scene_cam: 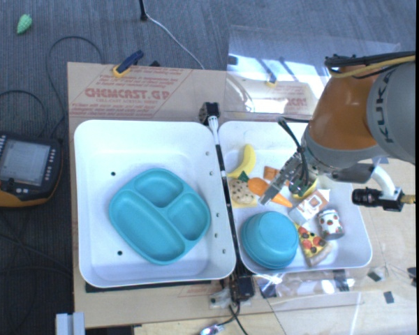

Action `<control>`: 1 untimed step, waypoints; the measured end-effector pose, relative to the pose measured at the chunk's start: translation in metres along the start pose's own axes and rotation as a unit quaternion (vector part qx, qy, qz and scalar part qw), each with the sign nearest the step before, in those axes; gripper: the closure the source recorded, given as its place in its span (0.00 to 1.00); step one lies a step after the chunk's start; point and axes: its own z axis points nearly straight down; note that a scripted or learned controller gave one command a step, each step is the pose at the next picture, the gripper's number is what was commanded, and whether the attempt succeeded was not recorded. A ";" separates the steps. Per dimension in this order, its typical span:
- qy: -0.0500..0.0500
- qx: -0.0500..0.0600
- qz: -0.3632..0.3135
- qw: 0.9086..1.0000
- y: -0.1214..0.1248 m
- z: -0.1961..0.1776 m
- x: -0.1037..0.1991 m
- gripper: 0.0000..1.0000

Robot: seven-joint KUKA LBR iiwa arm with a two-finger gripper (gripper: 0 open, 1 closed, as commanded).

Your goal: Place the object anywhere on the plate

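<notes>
I read this as the pick step. Gripper [288, 180] sits low over the right bin's [363, 251] clutter, beside the carrot [271, 190]; grip state: cannot tell. Plate [160, 215] waits in the left bin [98, 145], at nine o'clock. Next: lift, carry across.

- Dark grey carpet floor [70, 12] surrounds the worktop [146, 93], a brown board printed with red lettering.
- Left of the worktop lies a handheld control pendant [21, 167], black cables [35, 82] looping near it.
- A small green scrap [24, 24] lies on the carpet beyond the pendant.
</notes>
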 end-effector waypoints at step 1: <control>0.001 -0.002 0.031 1.000 0.002 -0.041 0.076 1.00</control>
